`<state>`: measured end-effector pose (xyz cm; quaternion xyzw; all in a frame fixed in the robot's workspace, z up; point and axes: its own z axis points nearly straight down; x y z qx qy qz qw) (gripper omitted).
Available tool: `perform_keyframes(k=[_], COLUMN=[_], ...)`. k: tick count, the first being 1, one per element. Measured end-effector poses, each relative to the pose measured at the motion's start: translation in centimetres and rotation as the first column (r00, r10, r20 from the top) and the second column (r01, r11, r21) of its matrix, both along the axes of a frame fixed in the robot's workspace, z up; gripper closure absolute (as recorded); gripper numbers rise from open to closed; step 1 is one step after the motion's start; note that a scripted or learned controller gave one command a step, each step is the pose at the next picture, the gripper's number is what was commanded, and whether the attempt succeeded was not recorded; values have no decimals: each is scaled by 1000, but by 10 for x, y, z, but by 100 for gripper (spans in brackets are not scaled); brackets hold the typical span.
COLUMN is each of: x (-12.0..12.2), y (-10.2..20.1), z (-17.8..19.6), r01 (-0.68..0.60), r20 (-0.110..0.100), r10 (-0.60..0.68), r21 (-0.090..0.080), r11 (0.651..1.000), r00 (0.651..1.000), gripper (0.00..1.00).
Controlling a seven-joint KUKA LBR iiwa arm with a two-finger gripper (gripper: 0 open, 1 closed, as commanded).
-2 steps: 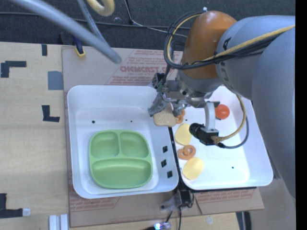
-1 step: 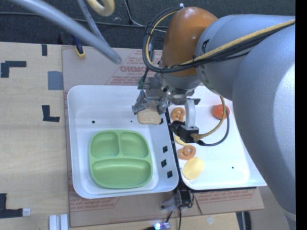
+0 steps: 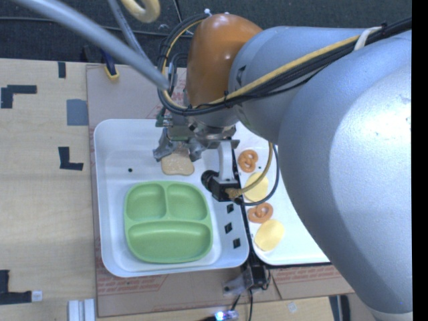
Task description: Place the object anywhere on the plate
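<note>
Gripper (image 3: 179, 150) sits low in the left bin (image 3: 110, 179), at its far half, just above the plate's far rim. A tan bread-like slice (image 3: 177, 165) lies directly under the fingertips, touching or nearly touching them; I cannot tell whether the fingers are apart or closed, or whether the slice is between them or just resting on the bin floor beneath. The slice is just beyond the green plate (image 3: 167, 223), not on it. Handling judgement: it looks like a toy food piece, light, flat, probably stiff plastic or foam with a smooth face, so it could slip or tip out of a pinch; not fragile. Best hold is likely across its 2 narrow edges, near the middle, so it does not pivot. The plate has 3 compartments, 2 small far ones and 1 wide near one; any counts, and the nearest far compartment is the short move. Right bin (image 3: 301, 249) holds 2 orange pretzel shapes (image 3: 248, 160) and 2 pale yellow pieces (image 3: 269, 235), well apart from the slice. Black cable clamp (image 3: 215, 184) hangs between the bins. No brand, label or readable writing on the slice, plate or bins; black marks on the bench (image 3: 40, 199) are shapes, not text.
</note>
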<state>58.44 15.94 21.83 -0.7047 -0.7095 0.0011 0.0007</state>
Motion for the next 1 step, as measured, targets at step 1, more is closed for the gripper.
perform_keyframes(k=[1], x=[0], y=[-3], z=[1], r01=[4], r20=[0], r10=[-4], r21=[0], r11=[1000], r00=[1000], gripper=[0])
